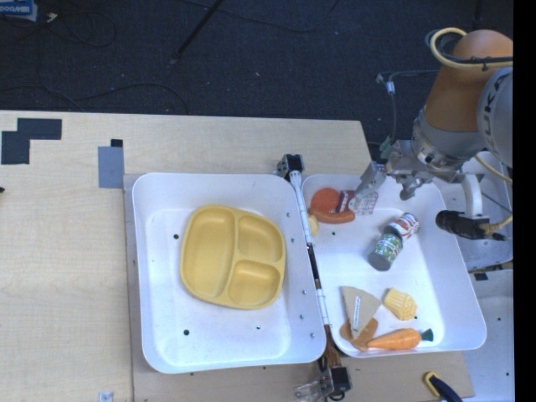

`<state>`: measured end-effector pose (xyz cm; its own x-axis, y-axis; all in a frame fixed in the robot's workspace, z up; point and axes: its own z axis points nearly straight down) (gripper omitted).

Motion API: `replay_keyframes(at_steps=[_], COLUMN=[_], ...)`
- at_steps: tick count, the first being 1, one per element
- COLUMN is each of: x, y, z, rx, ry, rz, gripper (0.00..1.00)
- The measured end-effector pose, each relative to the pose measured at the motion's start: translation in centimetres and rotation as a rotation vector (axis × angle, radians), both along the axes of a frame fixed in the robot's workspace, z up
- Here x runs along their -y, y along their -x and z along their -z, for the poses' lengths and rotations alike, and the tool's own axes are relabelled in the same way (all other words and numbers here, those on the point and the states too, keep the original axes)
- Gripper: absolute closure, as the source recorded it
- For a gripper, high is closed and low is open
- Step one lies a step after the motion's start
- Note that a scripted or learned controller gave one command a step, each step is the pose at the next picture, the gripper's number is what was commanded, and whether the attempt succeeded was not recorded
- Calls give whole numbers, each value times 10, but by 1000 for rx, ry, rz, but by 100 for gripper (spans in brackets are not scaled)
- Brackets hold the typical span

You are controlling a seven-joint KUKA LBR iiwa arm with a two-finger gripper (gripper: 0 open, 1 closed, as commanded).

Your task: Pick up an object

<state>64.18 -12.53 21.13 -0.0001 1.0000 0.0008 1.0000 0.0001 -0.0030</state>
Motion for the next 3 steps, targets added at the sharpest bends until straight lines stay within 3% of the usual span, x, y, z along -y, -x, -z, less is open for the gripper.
replay_keyframes(at_steps=[1,2,3], x=[37,19,20], y=[24,42,42], z=[123,123,113], rx=[2,1,3], ry=[1,0,0], rz=[1,2,4], gripper=[0,0,100])
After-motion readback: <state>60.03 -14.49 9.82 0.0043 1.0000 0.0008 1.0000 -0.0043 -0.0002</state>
